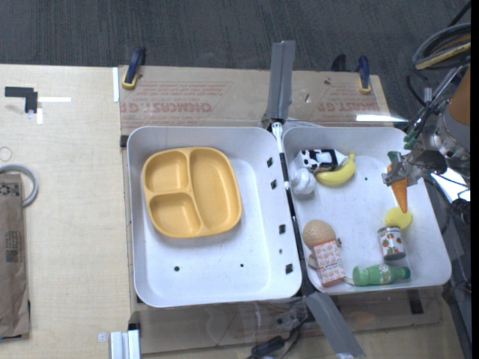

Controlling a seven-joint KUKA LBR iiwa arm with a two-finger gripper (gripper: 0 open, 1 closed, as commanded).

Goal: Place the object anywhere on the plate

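The jaws are closed on the carrot [400, 191], gripping it near its thick top end so that its point hangs down toward the floor of the right bin [430, 264]. The gripper [397, 175] sits at the far right of that bin, well apart from the plate [191, 193], which lies alone in the left bin [217, 279].

Taking the plate as the landmark, everything else lies to its right, past the wall between the bins: a banana [336, 173] and a small black-and-white toy [318, 158] nearest the top, a round brown ball [318, 232] and a small red-and-white carton [327, 263] lower down, then a can [391, 243], a green bottle [380, 274] and a yellow piece [398, 218] just under the carrot's tip.

The step in hand appears to be the lift after the pick, with the carry not yet made. The next move calls for raising the carrot enough to clear the divider, travelling left across it, and lowering over any of the plate's three compartments before letting go. The grip looks slim, so a slip on the way is possible.
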